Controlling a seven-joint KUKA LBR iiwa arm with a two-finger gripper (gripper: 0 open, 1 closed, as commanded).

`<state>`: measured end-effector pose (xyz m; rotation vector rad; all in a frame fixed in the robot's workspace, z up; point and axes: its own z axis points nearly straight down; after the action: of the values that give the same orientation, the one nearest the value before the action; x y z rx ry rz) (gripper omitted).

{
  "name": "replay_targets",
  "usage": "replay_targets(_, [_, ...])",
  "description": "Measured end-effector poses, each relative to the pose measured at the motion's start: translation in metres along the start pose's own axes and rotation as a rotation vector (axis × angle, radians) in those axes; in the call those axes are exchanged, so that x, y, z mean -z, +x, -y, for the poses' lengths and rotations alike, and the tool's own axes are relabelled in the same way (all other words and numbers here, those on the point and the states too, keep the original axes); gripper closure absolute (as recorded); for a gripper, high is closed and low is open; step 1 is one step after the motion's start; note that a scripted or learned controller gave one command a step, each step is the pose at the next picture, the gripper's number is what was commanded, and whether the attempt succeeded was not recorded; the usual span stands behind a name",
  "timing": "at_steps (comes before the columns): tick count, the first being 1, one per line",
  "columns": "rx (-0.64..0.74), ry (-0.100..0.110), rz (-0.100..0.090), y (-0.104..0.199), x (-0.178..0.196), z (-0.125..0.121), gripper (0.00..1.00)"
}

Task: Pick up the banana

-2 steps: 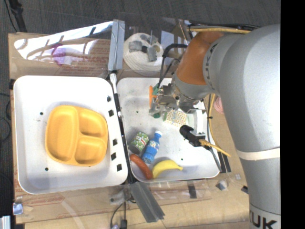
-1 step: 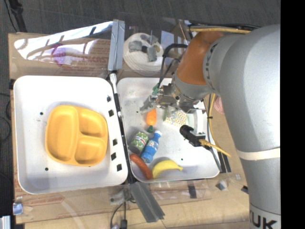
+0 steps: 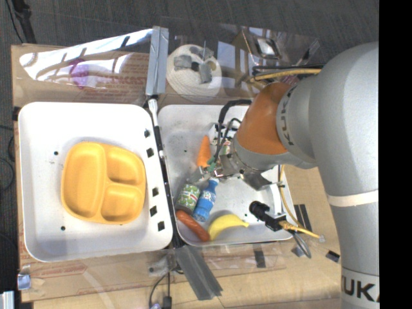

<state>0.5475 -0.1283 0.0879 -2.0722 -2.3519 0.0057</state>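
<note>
Lying free: banana [image 3: 226, 224] (right bin [image 3: 172, 122]) | gripper [image 3: 215, 166] jaws' state: cannot tell

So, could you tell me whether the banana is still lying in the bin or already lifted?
Lying in the bin. The banana rests on the right bin's floor near its front edge, beside the red sausage, apart from the gripper.

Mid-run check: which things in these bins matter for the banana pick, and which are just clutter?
Job:
yellow curved banana, right bin
two-finger gripper, above the bin's middle

Clutter:
blue plastic bottle
green can
orange carrot
red sausage
yellow compartment plate, left bin
</note>
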Motion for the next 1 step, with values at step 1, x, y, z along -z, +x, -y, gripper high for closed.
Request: replay_targets(1, [0.542,-0.004,0.003,-0.0502,0.0019,-0.0235,0.0])
